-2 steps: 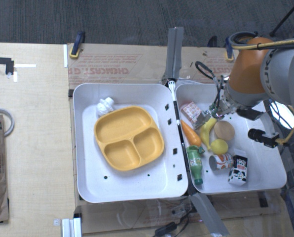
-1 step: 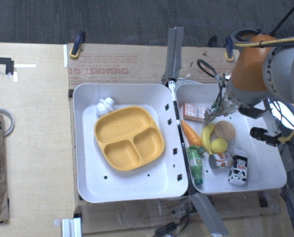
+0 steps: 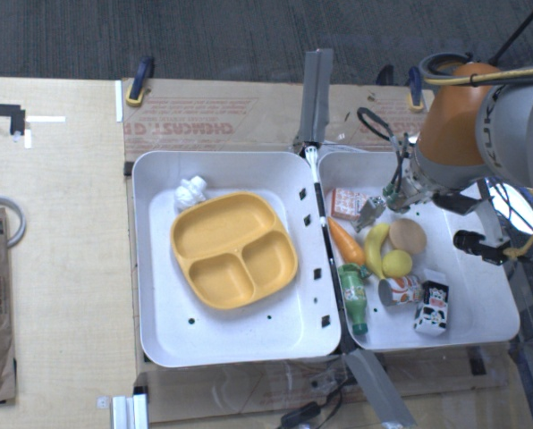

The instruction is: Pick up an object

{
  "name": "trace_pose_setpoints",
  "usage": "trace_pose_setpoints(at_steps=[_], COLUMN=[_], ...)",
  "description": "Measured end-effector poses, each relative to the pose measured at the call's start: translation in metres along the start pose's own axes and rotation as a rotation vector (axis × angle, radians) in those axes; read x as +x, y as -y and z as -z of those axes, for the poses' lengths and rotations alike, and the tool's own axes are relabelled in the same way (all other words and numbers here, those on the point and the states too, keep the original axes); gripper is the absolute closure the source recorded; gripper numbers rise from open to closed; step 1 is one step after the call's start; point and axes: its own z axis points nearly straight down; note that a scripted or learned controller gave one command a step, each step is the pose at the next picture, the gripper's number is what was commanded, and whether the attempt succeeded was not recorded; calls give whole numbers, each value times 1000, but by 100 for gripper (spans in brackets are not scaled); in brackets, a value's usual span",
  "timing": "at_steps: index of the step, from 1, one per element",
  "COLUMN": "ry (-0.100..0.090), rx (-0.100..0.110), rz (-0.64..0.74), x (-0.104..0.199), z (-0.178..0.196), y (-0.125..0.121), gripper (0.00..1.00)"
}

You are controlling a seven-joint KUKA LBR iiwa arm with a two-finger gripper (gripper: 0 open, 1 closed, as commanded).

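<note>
The right bin [image 3: 481, 329] holds several items. A red and white box [image 3: 345, 203] lies at its back left, with an orange carrot [image 3: 345, 241] in front of it. A banana [image 3: 376, 243], a lemon [image 3: 396, 263] and a brown egg-shaped thing [image 3: 408, 237] cluster in the middle. Along the left wall lies a green bottle [image 3: 353, 298]. A small can [image 3: 401, 290] and a black and white carton [image 3: 434, 308] sit near the front. My gripper [image 3: 372, 211] hangs low over the bin, between the box and the banana, with nothing visibly in it.
The left bin [image 3: 155, 329] holds a yellow divided plate [image 3: 235, 248] and a white crumpled thing [image 3: 191, 190]. A grey divider [image 3: 317, 96] rises between the bins at the back. My arm [image 3: 459, 128] covers the right bin's back right corner.
</note>
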Motion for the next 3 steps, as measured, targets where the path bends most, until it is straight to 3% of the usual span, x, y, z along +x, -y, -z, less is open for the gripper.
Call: trace_pose_setpoints(at_steps=[1, 2, 3], ry=[-3, -2, -1], rx=[3, 2, 2], rz=[19, 16, -249], x=[33, 32, -8], z=[-10, -1, 5], y=[83, 83, 82], gripper=[0, 100, 100])
